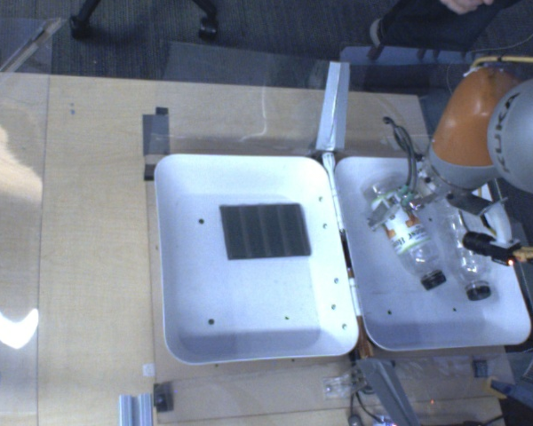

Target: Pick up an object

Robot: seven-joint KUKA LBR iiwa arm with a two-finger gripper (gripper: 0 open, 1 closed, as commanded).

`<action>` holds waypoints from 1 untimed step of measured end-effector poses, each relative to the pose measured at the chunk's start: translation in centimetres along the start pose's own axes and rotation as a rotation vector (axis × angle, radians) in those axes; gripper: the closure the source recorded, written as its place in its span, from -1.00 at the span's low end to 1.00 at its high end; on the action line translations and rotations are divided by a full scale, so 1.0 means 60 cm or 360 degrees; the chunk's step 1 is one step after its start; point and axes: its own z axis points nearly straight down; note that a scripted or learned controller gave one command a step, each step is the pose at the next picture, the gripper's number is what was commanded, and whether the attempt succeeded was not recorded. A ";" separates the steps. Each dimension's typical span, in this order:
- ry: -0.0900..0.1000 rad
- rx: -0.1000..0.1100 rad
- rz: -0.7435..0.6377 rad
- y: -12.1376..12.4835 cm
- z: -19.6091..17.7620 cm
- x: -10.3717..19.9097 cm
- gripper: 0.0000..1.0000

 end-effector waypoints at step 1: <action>-0.0003 -0.0015 0.0038 0.025 -0.146 0.120 1.00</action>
